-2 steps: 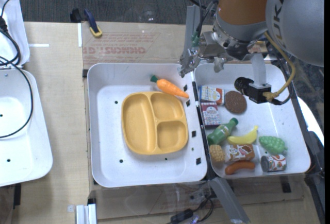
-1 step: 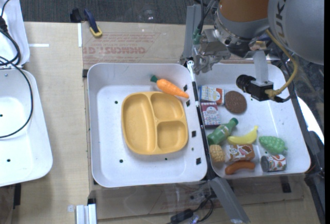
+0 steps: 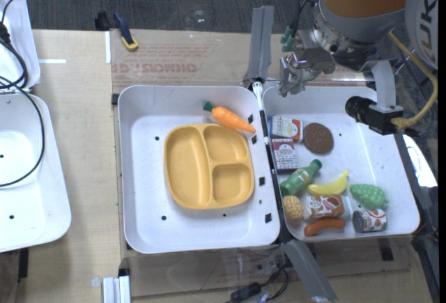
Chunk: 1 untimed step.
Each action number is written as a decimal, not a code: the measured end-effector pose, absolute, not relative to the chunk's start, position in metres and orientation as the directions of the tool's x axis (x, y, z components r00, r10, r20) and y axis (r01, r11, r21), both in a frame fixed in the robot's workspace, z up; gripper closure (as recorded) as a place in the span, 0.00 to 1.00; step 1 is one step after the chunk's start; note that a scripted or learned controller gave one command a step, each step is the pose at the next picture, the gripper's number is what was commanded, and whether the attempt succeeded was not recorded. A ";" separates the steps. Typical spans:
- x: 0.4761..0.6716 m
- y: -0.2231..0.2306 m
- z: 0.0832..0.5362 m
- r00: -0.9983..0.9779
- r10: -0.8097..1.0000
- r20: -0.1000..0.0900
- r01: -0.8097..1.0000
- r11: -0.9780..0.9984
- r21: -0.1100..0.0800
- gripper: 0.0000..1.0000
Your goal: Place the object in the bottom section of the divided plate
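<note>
Camera view: carrot (image 3: 232, 118) beside yellow divided plate (image 3: 208, 166), left bin (image 3: 139, 176).

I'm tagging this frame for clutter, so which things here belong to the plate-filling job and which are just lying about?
Part of the job:
- divided plate, in the left bin
- carrot, beside the plate's top edge
- gripper, above the right bin's top left corner

Possible other candidates, lying in the right bin:
- green bottle
- banana
- brown cookie
- sausage

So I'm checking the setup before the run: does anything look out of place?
One thing: the toy carrot lies in the left bin, against the yellow divided plate's far rim, while the other toy foods sit in the right bin.
</note>
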State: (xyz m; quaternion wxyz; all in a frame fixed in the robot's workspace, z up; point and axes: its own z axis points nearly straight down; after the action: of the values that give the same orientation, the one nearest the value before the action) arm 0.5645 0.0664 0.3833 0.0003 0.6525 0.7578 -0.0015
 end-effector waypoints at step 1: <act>0.517 0.058 0.225 -0.056 0.998 -0.001 0.998 0.056 -0.005 1.00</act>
State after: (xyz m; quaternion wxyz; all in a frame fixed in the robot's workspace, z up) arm 0.5166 0.0582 0.2252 -0.0011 0.6872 0.7265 -0.0022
